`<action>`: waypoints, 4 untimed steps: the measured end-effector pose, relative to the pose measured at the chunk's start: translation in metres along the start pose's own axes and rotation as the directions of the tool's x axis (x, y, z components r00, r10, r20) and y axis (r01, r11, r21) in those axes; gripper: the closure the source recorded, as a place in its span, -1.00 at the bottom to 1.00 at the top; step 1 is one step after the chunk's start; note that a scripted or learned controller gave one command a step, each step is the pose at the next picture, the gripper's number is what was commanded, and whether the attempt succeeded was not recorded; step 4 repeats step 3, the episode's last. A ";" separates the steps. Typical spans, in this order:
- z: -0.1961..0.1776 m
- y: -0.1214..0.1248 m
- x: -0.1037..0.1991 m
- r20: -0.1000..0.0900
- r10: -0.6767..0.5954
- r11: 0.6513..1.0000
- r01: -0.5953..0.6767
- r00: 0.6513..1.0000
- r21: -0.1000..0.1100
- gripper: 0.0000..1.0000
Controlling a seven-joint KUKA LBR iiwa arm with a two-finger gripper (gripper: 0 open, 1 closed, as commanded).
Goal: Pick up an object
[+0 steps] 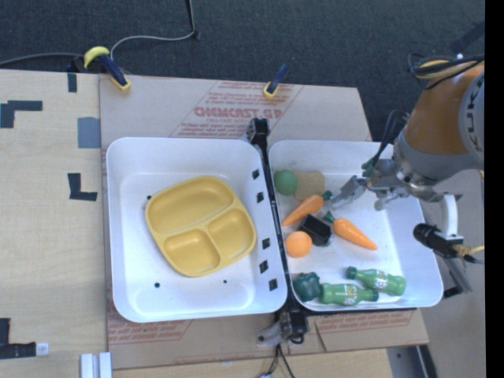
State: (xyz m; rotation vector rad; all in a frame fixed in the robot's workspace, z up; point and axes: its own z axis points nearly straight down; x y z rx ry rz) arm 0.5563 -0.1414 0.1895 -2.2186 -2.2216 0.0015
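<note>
The left bin [126,211] holds a yellow tray [201,225] with three compartments, lying at a slant. Both bins rest on a cardboard sheet [228,113] with red print at its far edge. Two yellow clamps [106,63] [276,83] hold that far edge. The counter [39,227] on the left is light wood with dark tape marks [79,187]. A black cable [157,34] runs over the dark floor [331,30] beyond.

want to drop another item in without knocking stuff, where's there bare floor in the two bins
Left bin: bare white all around the yellow divided plate, widest along the near edge and left wall. Right bin: crowded in the middle and left, with two carrots, an orange ball, a green ball and green bottles. The gripper is low there. Bare strip by its right wall.
</note>
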 end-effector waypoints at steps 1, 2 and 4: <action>0.091 -0.015 -0.020 0.000 0.001 1.000 -0.001 1.000 -0.001 -1.00; 0.082 -0.015 -0.020 -0.001 0.001 1.000 -0.001 1.000 0.000 1.00; 0.005 0.016 0.067 0.000 -0.001 1.000 0.001 1.000 -0.001 1.00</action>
